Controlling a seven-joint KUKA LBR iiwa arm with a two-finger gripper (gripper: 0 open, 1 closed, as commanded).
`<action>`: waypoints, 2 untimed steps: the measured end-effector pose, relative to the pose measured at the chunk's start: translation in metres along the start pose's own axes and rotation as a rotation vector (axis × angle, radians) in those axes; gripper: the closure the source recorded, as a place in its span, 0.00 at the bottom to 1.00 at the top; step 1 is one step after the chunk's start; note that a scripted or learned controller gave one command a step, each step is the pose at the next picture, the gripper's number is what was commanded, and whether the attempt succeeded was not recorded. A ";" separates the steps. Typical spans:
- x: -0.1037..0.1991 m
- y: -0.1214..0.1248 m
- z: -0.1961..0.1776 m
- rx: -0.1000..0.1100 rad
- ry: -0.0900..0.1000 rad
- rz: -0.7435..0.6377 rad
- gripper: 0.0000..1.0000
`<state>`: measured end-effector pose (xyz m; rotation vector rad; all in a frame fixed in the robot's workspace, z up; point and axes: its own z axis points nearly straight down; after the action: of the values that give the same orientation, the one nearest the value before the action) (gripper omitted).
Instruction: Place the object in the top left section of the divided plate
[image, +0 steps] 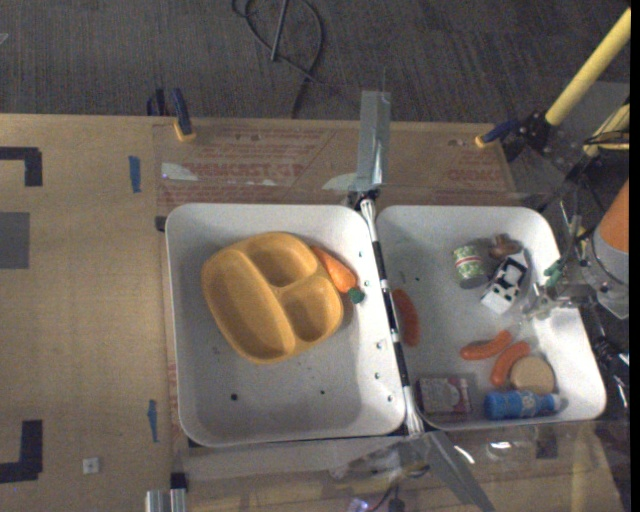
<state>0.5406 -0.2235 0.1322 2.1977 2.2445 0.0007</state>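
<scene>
My tool (548, 298) hangs over the right bin's (430, 232) right side, by the black-and-white carton (504, 284); whether it is clenched or released I cannot tell. The yellow divided plate (272, 296) lies in the left bin (200, 400). A carrot (339, 270) rests against the plate's far right rim. Sausages (486, 348), a blue bottle (520, 404) and a small can (468, 262) sit in the right bin.

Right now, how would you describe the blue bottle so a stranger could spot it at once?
Look in the right bin, at its near right corner. The blue bottle lies on its side there, just below a round tan disc. It is the one blue thing among red and orange neighbours.
</scene>
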 end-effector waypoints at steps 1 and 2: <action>0.001 0.000 0.000 -0.001 0.001 -0.001 0.00; -0.001 0.001 -0.011 -0.005 -0.001 0.002 1.00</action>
<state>0.5418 -0.2241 0.1429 2.1970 2.2399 0.0047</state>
